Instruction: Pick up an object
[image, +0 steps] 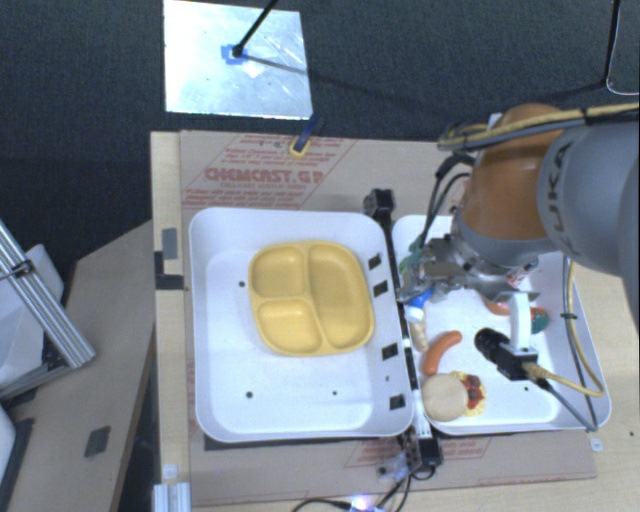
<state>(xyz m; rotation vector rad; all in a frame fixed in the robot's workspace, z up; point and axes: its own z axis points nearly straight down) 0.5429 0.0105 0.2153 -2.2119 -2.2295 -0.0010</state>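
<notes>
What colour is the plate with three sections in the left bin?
Yellow. The plate shows clearly in the camera view, inside the left bin.

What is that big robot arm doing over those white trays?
The arm reaches in from the right and hangs low over the right bin, which holds small toy foods: a hot dog, a bun and a few other bits. Its gripper sits near the bin's left side, above the pile. The view does not show it holding anything. The left bin holds a yellow plate with three sections.
</notes>
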